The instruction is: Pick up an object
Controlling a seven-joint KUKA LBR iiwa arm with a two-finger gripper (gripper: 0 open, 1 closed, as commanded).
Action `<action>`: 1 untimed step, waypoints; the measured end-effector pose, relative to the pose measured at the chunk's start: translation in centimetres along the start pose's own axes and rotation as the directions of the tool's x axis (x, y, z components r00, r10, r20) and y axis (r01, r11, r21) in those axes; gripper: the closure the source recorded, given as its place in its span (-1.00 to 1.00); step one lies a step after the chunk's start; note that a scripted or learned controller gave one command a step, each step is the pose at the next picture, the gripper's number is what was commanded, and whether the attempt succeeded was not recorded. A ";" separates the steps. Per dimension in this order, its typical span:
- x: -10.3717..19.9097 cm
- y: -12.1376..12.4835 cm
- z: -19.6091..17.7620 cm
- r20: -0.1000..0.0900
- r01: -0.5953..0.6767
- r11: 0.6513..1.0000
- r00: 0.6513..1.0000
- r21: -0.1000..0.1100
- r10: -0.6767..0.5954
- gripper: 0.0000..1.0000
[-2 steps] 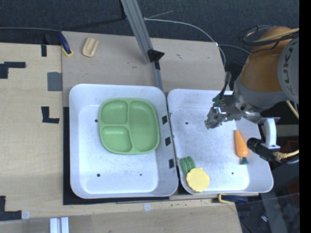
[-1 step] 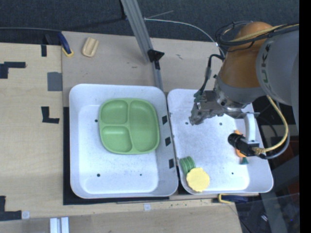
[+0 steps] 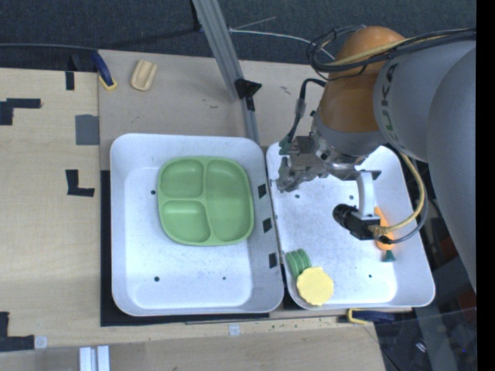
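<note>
— Green plastic in the left bin (image 3: 128, 284): what is it?
— A divided plate (image 3: 206, 200) with three compartments. It lies flat near the bin's middle, clear of every wall.
— And the right bin (image 3: 410, 284)?
— A yellow round piece (image 3: 315, 286) sits in its lower left corner. A green ribbed piece (image 3: 297, 261) touches it just above, and both are close to the wall beside the other bin.
— Where is the gripper (image 3: 291, 175)?
— Over the upper left part of the right bin, well apart from those two pieces. I cannot tell whether the pincer is apart or together.
— Anything crowding it?
— The grey arm (image 3: 433, 114) covers the bin's upper right. A slanted metal strut (image 3: 220, 41) comes down toward the bins' top edge. A small tan piece (image 3: 144, 74) lies on the bench beyond the left bin.
</note>
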State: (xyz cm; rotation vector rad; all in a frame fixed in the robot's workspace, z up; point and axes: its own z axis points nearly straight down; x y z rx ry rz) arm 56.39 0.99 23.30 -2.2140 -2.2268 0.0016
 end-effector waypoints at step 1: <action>5.7 0.5 -0.3 -0.002 0.002 1.000 1.000 0.000 -0.002 1.00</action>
